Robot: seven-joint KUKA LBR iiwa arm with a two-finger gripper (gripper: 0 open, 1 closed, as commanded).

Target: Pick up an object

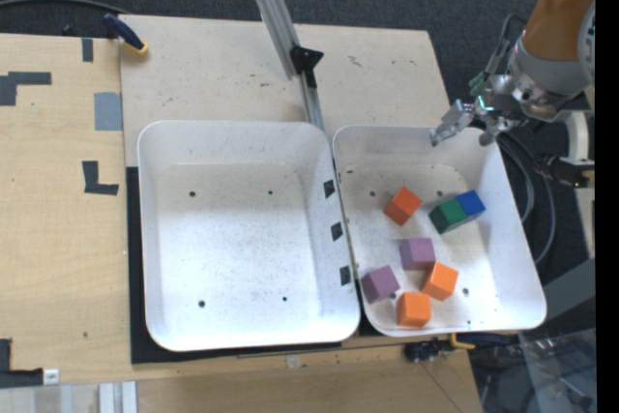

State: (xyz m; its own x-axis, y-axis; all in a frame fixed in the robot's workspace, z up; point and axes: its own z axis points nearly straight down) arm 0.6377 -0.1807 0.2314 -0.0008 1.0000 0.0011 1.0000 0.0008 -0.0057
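our claw [466, 123] hangs over the far rim of the right bin [513, 237], fingers spread and holding nothing. the blocks lie well below it: an orange cube [403, 205] nearest, a green block [447, 215] touching a blue one [471, 202], purple and orange cubes nearer us. we judge the lone orange cube the best target: centre over it, descend straight, close squarely on opposite faces.
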